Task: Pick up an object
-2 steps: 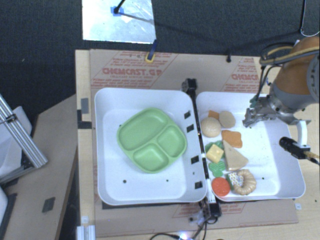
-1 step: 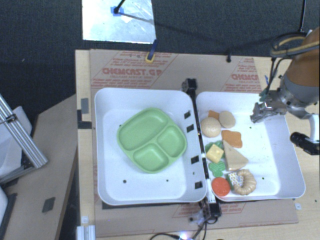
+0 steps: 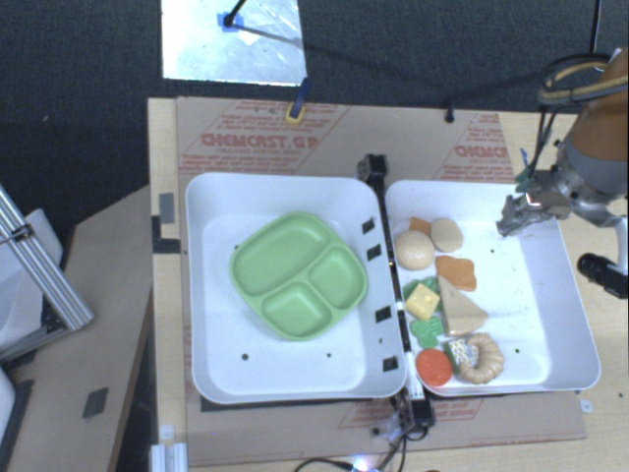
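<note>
A little pile of toy food (image 3: 447, 303) is lying in the right white bin (image 3: 550, 332), below and to the left of the pincer (image 3: 513, 221), well apart from it. A round cream bun (image 3: 414, 251), an orange wedge (image 3: 457, 271), a yellow block (image 3: 423, 301), a red tomato (image 3: 433, 366) and a sprinkled donut (image 3: 479, 356) are sitting there. The pincer is hanging over the bin's top right part, holding nothing; I cannot tell its state. Far to its left, a green divided plate (image 3: 298, 275) is resting in the left white bin (image 3: 216, 362).

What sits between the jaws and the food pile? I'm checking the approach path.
Bare white floor of the right bin separates the gripper from the food pile in the camera view.
</note>
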`<state>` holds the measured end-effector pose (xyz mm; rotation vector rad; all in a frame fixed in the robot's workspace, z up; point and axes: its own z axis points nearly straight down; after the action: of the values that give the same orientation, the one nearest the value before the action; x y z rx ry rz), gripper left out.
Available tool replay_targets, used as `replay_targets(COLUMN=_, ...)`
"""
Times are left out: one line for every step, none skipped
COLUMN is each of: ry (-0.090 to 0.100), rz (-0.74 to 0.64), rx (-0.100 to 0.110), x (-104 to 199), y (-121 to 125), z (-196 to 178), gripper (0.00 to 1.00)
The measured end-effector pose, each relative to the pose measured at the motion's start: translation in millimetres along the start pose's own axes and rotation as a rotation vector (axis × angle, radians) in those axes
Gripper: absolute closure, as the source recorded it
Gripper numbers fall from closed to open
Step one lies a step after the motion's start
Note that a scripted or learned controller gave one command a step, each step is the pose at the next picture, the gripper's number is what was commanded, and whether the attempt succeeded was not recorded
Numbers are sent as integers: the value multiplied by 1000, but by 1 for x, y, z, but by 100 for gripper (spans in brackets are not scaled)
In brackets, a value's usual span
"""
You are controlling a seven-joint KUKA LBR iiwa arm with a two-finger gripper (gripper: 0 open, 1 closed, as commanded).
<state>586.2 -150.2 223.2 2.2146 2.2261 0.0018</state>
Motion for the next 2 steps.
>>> replay_targets(ry=0, rz=1, rx=0, x=51, y=-8, z=-3, gripper=100)
replay_targets(ry=1, rz=-1, rx=1, x=98, y=-26, z=-13, gripper=100)
